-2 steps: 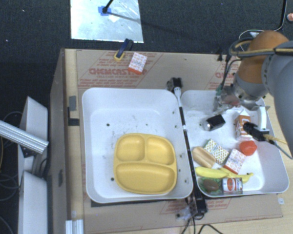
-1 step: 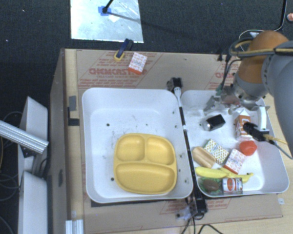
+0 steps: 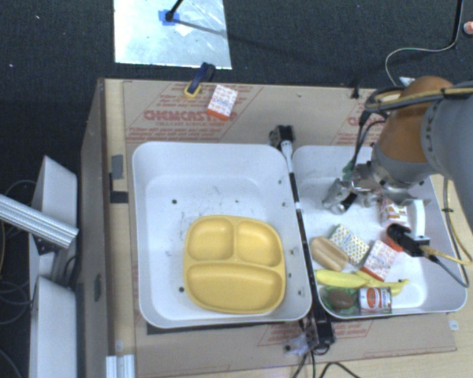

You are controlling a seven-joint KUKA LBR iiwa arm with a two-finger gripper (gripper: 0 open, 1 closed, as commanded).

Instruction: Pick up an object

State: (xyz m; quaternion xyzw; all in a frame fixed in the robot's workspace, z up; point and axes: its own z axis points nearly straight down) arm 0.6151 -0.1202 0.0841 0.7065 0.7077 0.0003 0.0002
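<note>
My gripper (image 3: pixel 338 198) hangs low over the upper left part of the right bin (image 3: pixel 315 164), above bare white floor. Nothing shows between its tips. Toward the bin's front lie a hot dog bun (image 3: pixel 328 252), a checkered packet (image 3: pixel 350 243), a red and white box (image 3: pixel 383 260), a banana (image 3: pixel 355 279), a small can (image 3: pixel 376 298) on its side and a dark round fruit (image 3: pixel 340 298). Another red and white packet (image 3: pixel 395 212) lies partly under my wrist. All of these sit below and to the right of the gripper, apart from it.
The left bin (image 3: pixel 158 172) holds a yellow divided plate (image 3: pixel 235 263). A dark divider (image 3: pixel 294 203) runs between the bins. Behind the bins, on the cardboard, lie a small red and white box (image 3: pixel 221 101) and a blue and yellow tool (image 3: pixel 198 79).
</note>
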